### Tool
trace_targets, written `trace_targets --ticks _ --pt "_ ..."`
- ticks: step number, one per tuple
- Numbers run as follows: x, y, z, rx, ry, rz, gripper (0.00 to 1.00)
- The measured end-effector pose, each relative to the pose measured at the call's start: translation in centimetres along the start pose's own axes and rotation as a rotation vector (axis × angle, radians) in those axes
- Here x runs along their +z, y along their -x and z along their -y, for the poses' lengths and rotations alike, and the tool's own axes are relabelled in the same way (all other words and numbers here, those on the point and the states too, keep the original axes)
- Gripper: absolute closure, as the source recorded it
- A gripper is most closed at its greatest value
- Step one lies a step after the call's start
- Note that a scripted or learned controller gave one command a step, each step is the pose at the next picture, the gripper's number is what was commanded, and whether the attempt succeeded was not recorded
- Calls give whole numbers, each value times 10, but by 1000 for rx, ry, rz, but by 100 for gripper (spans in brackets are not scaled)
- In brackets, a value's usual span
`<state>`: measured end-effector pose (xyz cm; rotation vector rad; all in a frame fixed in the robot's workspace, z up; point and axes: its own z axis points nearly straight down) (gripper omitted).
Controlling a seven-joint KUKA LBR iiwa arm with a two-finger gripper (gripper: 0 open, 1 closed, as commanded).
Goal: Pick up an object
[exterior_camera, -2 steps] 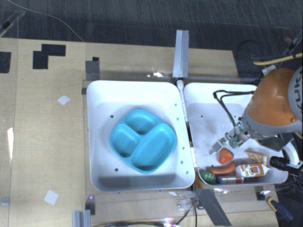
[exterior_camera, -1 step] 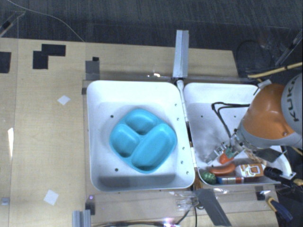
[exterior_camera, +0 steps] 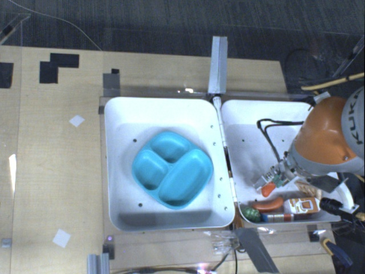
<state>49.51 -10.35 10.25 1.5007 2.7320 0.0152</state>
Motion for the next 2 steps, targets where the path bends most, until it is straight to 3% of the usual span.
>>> trace_targets --ticks 1,2 --pt "-109 -37 -77 38 -15 -13 100" --pt "-81 -26 -74 115 -18 -14 100"
